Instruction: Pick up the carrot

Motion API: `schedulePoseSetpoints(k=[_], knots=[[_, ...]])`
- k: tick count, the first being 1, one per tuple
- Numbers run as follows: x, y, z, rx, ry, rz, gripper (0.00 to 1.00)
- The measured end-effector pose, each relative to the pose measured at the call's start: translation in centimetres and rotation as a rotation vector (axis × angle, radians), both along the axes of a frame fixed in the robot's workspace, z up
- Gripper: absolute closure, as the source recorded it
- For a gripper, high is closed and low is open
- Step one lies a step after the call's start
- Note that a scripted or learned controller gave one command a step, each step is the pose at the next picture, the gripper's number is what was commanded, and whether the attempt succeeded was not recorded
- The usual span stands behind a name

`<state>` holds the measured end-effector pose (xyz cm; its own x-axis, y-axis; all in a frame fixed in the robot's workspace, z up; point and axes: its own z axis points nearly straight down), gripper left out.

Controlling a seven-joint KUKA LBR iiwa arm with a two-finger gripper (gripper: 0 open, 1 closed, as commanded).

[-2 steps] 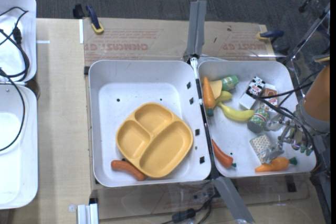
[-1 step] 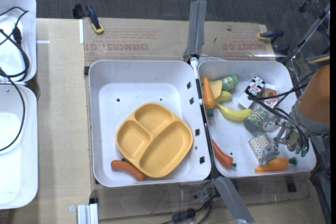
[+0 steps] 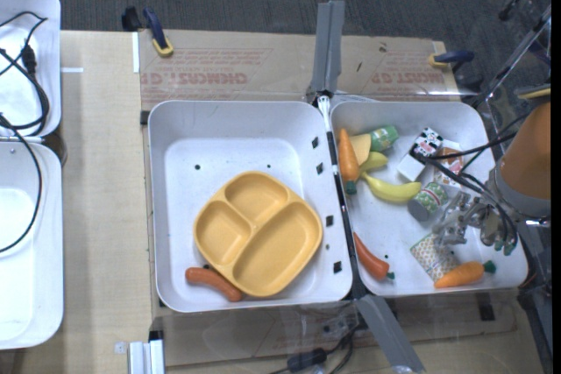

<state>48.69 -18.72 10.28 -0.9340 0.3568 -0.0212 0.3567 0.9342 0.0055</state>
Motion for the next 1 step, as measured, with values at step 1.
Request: schedulePoseSetpoints(k=[1], knots=[[-0.01,0.02,-0.01,0.000,0.000,0.001,0.00]])
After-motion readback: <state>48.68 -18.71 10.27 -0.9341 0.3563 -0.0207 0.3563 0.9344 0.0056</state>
